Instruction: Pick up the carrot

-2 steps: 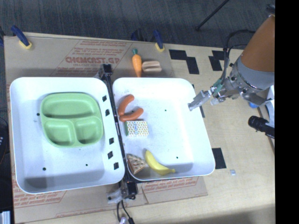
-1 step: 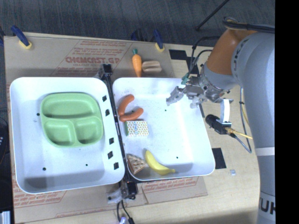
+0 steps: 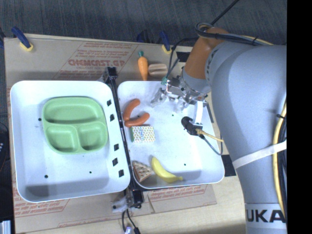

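Note:
The carrot [image 3: 142, 68], orange with a small green top, lies on the cardboard just behind the far edge of the right bin [image 3: 204, 172], outside the bin. My gripper [image 3: 162, 95] hangs over the far part of the right bin, a short way to the right of and nearer than the carrot, and nothing shows in it. The grey arm with its orange band [image 3: 200, 57] reaches in from the right.
A tan bun-like piece [image 3: 157, 70] lies right beside the carrot. In the right bin are two sausages [image 3: 131, 109], a patterned box [image 3: 143, 134], a banana [image 3: 165, 171] and a sandwich wedge [image 3: 141, 170]. The left bin [image 3: 24, 179] holds a green divided tray [image 3: 75, 123].

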`<state>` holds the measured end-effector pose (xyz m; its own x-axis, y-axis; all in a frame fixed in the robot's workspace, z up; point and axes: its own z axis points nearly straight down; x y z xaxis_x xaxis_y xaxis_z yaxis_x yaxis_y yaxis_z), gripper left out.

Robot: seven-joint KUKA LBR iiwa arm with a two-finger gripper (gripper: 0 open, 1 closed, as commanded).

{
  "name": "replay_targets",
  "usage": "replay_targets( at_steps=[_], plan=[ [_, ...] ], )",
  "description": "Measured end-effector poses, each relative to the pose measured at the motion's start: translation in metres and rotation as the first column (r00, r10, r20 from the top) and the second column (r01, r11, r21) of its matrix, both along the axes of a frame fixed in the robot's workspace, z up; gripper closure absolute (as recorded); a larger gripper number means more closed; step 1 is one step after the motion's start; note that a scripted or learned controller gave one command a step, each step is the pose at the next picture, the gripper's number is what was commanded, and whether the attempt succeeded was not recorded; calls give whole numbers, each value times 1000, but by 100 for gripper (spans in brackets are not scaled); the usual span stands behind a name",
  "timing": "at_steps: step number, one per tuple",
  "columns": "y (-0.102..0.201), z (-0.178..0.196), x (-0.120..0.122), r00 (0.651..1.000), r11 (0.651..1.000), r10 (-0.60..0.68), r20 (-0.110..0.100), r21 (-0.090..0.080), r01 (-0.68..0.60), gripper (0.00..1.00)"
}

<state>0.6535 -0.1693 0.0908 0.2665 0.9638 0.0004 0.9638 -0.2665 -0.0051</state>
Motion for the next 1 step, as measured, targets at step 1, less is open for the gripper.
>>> replay_targets(
  at_steps=[1],
  plan=[
    [-29,39,3,988,988,154,3,-1,-154,0]
  ],
)
